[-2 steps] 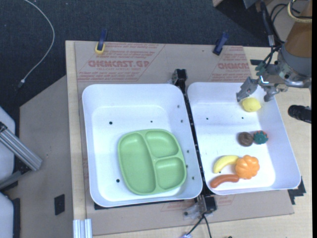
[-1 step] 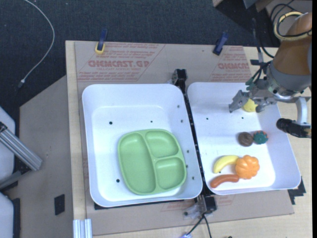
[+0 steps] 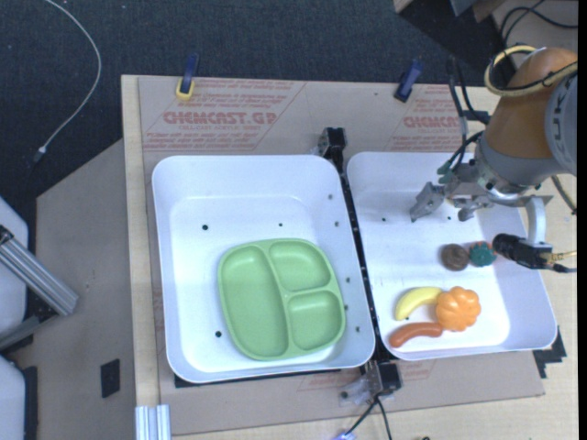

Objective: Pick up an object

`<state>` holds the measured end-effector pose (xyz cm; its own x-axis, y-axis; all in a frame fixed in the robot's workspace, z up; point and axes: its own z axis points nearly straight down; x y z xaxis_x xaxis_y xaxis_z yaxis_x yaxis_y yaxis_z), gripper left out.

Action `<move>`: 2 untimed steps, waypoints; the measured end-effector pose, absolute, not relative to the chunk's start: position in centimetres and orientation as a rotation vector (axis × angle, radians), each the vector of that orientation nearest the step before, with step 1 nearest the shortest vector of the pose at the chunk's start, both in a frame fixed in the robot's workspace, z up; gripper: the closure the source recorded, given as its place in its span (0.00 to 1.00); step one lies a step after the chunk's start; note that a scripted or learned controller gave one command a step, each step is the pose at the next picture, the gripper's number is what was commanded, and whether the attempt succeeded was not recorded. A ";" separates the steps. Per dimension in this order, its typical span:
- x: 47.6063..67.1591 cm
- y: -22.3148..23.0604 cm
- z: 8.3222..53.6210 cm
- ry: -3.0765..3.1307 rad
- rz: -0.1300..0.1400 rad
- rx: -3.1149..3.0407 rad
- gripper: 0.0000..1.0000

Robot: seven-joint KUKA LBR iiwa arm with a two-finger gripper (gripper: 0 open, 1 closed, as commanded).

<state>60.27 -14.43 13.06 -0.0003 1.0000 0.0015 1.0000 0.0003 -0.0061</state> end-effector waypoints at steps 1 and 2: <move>60.4 -14.5 14.4 -2.221 -0.001 -2.222 1.00; 61.3 -14.7 19.1 -2.226 -0.004 -2.224 1.00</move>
<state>61.31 -14.66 19.09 -0.0010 1.0000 -0.0016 1.0000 0.0010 0.0050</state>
